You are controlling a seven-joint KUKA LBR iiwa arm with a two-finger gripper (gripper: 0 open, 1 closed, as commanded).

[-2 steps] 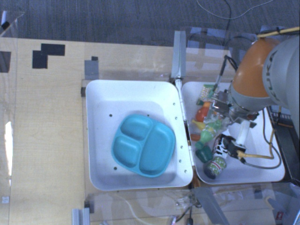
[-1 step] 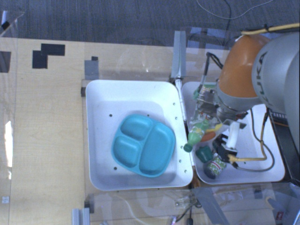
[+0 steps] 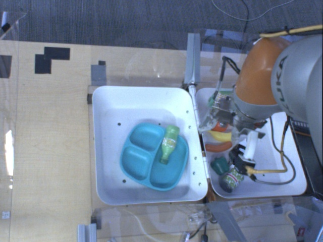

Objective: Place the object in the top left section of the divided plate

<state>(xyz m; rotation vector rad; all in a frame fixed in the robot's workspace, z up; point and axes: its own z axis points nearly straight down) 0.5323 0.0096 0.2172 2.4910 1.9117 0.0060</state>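
Wood-toned tabletop (image 3: 50, 150) carries both white bins. Nearest in the right bin (image 3: 298, 183) sits a small dark round thing (image 3: 231, 179) beside a teal piece (image 3: 220, 165), with a red piece (image 3: 218, 147) and a yellow one (image 3: 221, 134) just behind. Over these hangs the arm (image 3: 282, 74), its hand (image 3: 224, 116) low above the right bin's left side; whether the hand is spread or pinching anything I cannot tell.

Across the wall, in the left bin (image 3: 108, 135), lies the blue plate (image 3: 154, 157). A green bottle (image 3: 168, 143) rests on it, long axis running near to far with a slight tilt, cap end farther away. It lies across the divider along the plate's right part, to the hand's left and a little nearer, well apart from it. By my reading it is not in the top left section, so the task looks unfinished.
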